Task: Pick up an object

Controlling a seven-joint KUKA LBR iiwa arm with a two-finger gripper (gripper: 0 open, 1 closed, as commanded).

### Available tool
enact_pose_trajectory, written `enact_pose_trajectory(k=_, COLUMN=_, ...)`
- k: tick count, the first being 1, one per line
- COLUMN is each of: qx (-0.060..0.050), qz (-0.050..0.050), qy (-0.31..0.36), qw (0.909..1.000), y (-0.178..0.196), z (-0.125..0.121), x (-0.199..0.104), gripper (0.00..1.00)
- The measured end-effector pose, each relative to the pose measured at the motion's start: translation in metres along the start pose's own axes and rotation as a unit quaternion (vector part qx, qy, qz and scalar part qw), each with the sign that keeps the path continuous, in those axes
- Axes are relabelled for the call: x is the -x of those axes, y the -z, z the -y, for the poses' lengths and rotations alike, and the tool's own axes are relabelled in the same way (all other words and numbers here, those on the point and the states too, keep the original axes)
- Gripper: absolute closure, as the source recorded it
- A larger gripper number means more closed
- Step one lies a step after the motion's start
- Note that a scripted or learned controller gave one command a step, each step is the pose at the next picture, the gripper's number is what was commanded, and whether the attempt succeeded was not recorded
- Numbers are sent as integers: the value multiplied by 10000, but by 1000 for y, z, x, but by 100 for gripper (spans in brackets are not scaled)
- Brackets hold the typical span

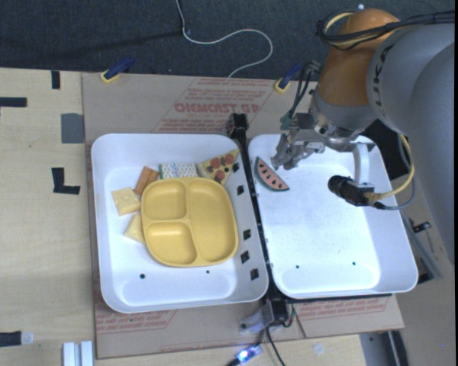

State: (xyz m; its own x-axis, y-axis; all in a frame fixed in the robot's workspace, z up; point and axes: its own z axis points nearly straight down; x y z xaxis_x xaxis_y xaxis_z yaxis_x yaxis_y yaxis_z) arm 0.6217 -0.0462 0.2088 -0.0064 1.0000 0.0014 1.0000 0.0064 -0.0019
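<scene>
The two-finger metal tool (284,158) hangs at the far left corner of the right-hand shallow white bin (343,273), below the grey arm with its orange band (351,52). Whether it is open or closed cannot be told — the tips blur together from this angle, and nothing shows between them.

Taking the right-hand bin as landmark: a toy watermelon slice, red with a green rind (272,177), lies on its floor just below the tool, near its left wall. The tool looks just above the slice — whether it touches cannot be told.

Left of that bin sits the second white bin (111,280). In it lies a yellow plastic divided plate (189,221), with small flat toy food pieces — tan cracker squares (125,201) and an orange block (146,178) — along its left and far edges. Both bins rest on a brown cardboard sheet (191,105) on the worktop (30,227).
</scene>
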Motion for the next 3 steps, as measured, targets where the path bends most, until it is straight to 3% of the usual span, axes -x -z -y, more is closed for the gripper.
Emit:
enact_pose_trajectory(k=1, qx=-2, qz=-1, qy=-5, qw=10000, y=20, z=17, x=-44, gripper=100)
enact_pose_trajectory(k=2, qx=4, qz=3, qy=-18, qw=10000, y=22, z=9, x=-56, gripper=100)
enact_pose_trajectory(k=3, qx=-12, qz=16, qy=-31, qw=10000, y=4, z=8, x=-47, gripper=100)
